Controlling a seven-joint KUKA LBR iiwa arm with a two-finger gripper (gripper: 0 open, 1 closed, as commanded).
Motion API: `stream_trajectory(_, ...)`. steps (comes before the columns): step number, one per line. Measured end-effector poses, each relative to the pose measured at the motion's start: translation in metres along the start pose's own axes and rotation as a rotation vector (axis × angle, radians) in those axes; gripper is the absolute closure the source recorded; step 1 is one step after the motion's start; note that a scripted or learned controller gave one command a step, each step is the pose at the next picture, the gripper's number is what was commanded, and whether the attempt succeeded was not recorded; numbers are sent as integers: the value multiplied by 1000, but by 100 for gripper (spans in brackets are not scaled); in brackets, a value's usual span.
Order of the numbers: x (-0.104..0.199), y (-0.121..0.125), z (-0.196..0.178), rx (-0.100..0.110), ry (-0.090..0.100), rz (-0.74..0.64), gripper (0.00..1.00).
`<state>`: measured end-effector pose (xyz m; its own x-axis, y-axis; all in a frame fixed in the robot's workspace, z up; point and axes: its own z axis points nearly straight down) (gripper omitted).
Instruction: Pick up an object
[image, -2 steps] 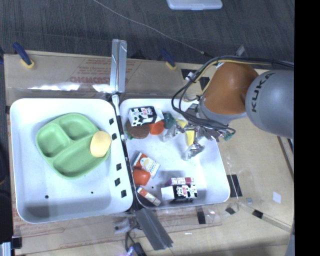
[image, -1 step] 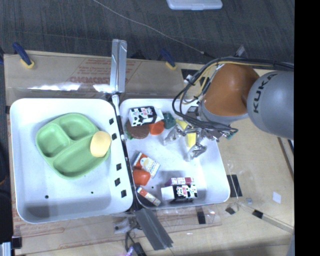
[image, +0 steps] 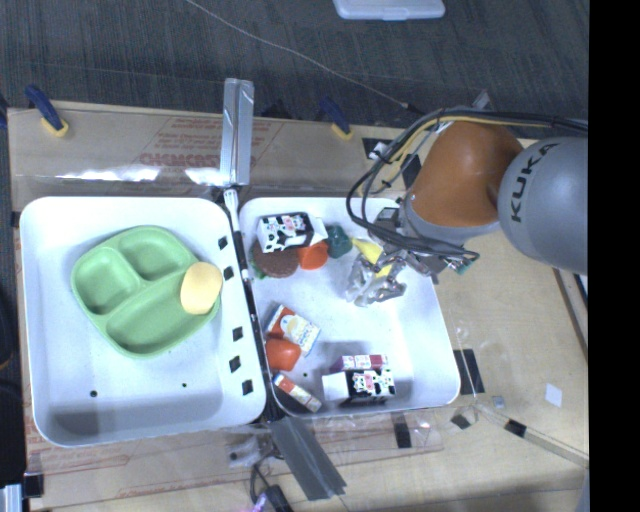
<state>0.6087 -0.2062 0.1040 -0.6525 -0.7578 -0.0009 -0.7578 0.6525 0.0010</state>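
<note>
Yellow toy — maybe a banana — lies in the right bin, just below the gripper's wrist; whether the gripper is apart or together cannot be told. It looks light, stiff, smooth — best pinched across its narrow middle.

In the right bin you have a cow-print carton at the top left, with a brown disc, a red piece and a dark green piece just beside it. A yellow piece lies near the middle. Lower left sit an orange-and-white packet and a red tomato. Two small cartons rest at the bottom. In the left bin, a yellow lemon lies on a green plate.
</note>
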Motion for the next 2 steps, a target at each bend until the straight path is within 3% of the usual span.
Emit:
stream_trajectory(1, 0, 0, 0, -1, 0, 0, 0)
stream_trajectory(2, -4, -8, 9, 9, -3, -93, 0)
